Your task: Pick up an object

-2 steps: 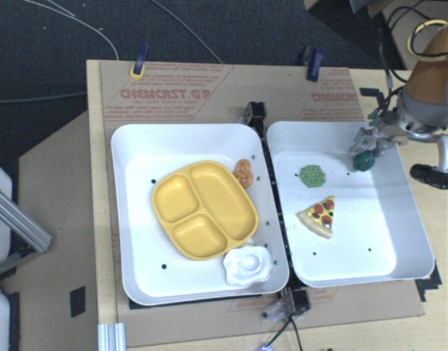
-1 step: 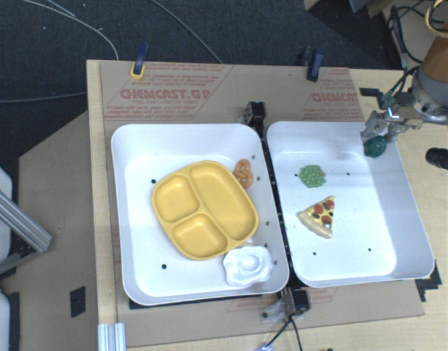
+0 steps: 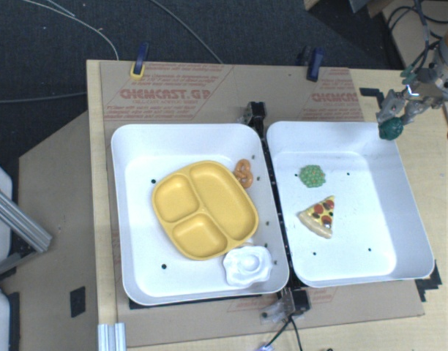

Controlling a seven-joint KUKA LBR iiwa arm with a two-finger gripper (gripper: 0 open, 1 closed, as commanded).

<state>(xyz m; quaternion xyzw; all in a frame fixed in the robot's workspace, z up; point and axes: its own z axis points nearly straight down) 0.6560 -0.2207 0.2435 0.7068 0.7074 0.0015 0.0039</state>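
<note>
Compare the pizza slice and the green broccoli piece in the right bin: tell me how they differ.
The pizza slice is a flat wedge in tan with red dots, while the broccoli is a rounded, bumpy, all-green lump. The pizza slice looks larger than the broccoli. The pizza slice lies nearer the bin's middle; the broccoli sits above it in the view, toward the far wall. Both are toy foods lying loose on the right bin floor, apart from each other.

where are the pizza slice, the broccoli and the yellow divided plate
pizza slice (image 3: 318, 216), camera view, middle of the topped face, in the right bin
broccoli (image 3: 311, 175), camera view, centre of the green head, right bin
yellow divided plate (image 3: 218, 196), camera view, floor of its large compartment, left bin
</note>
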